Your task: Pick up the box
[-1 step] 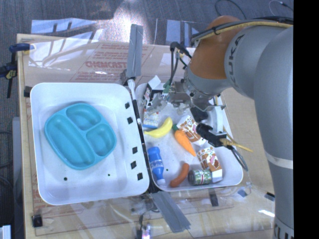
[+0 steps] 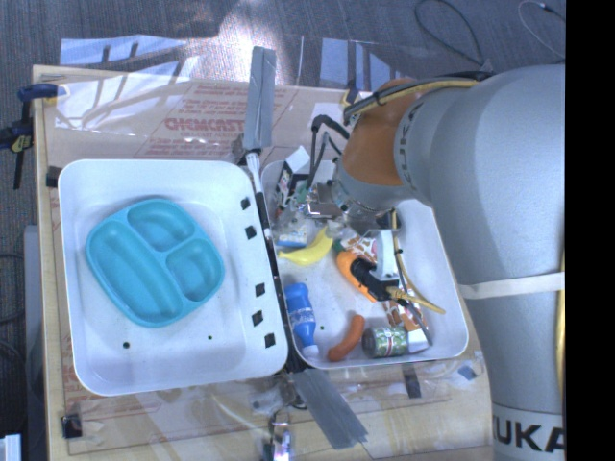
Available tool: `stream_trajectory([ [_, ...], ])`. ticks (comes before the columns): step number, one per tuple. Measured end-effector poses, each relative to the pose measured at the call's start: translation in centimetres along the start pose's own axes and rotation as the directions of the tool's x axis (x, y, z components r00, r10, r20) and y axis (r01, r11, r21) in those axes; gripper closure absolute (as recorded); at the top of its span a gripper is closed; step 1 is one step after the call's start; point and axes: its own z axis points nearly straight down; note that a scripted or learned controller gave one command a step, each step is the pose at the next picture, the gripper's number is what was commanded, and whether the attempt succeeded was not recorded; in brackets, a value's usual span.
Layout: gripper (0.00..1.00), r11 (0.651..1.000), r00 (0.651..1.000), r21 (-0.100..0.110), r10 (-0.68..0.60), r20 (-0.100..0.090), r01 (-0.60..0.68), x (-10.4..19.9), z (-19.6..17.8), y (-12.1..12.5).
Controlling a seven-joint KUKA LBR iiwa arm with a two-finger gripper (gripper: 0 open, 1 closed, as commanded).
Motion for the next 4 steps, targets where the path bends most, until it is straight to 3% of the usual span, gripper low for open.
stream_trajectory([
  [1,0.0,0.99,0.99,-0.016,-0.138,0.009,0.138,0.0,-0.2,-1.4],
  [2,0.0,0.998,0.998,0.013,-0.061,-0.004,0.061,-0.8,1.0,3.8],
  [3,1.0,0.998,0.998,0.017,-0.067,-0.006,0.067,-0.7,0.1,3.7],
  [4,1.0,1.0,1.0,0.014,0.013,-0.004,-0.013,5.3,-11.1,3.4],
])
